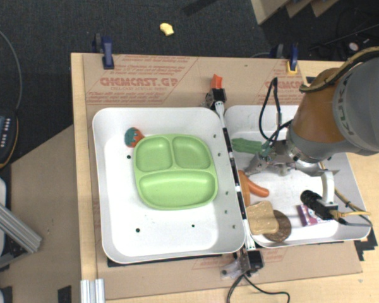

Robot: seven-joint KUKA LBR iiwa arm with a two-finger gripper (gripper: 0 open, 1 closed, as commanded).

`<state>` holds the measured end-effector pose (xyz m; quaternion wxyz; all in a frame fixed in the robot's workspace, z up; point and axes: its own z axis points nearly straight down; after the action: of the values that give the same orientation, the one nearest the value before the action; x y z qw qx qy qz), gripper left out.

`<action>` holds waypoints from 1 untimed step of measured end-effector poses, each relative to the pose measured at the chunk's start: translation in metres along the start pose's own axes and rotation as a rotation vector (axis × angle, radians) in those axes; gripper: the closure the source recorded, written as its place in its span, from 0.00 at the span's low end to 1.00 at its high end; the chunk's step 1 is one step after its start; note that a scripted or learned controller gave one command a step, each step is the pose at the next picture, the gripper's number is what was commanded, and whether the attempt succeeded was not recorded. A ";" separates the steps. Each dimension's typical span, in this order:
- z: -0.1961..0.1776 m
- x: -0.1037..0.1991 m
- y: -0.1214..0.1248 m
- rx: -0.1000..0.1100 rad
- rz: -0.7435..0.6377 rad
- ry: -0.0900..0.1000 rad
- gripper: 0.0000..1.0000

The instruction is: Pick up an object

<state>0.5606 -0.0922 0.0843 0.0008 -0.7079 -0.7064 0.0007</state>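
Several candidates in right bin point(284, 191) — carrot point(254, 185) and green piece point(245, 146) by left wall, brown block point(262, 216) at front-left corner. Gripper point(270, 160) low beside green piece — likely target; open or closed, cannot tell.

- The gripper point(273, 158) is largely covered by the arm point(341, 115); its fingers cannot be made out.
- The arm is cut off by the right edge of the frame.
- Part of the right bin point(290, 237) is hidden beneath the arm.
- The green object point(246, 146) is partly covered by the gripper.
- The small item point(134, 136) in the left bin cannot be identified.
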 end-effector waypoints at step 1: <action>-0.002 -0.069 0.083 -0.012 -0.001 -0.006 0.00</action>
<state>0.6438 -0.1609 0.0859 -0.0052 -0.7075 -0.7067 -0.0014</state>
